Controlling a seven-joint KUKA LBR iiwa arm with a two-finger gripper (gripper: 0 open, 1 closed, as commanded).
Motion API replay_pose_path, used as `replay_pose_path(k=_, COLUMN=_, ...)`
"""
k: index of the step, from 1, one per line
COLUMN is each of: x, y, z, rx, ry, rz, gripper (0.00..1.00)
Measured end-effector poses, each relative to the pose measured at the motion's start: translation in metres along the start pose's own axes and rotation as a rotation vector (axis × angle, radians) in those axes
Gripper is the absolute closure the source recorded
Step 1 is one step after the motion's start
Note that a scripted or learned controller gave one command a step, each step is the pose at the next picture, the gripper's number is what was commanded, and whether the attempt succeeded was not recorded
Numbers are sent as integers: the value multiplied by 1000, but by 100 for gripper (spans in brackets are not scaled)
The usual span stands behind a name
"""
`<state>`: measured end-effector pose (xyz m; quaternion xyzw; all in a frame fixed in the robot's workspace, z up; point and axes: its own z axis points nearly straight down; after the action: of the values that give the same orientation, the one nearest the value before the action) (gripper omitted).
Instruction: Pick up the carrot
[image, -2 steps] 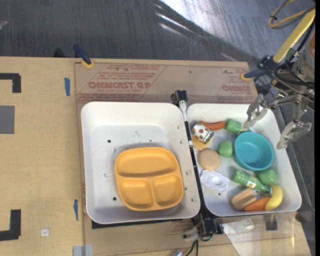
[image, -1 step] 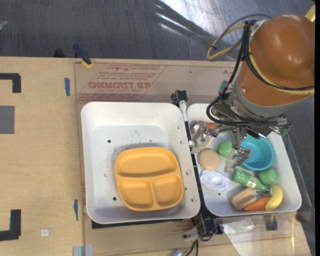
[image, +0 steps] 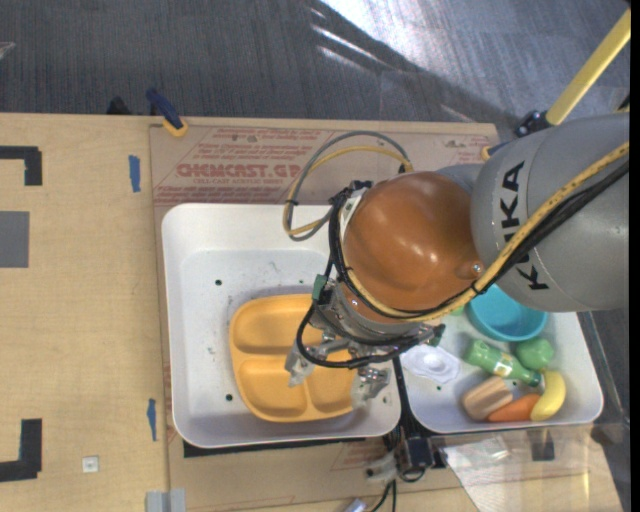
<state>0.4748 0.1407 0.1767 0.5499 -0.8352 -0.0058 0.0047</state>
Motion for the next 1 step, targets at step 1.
replay_pose_path(k=1, x=-16, y=-39, z=75, rx=23, ry=-14, rz=-41, gripper=0)
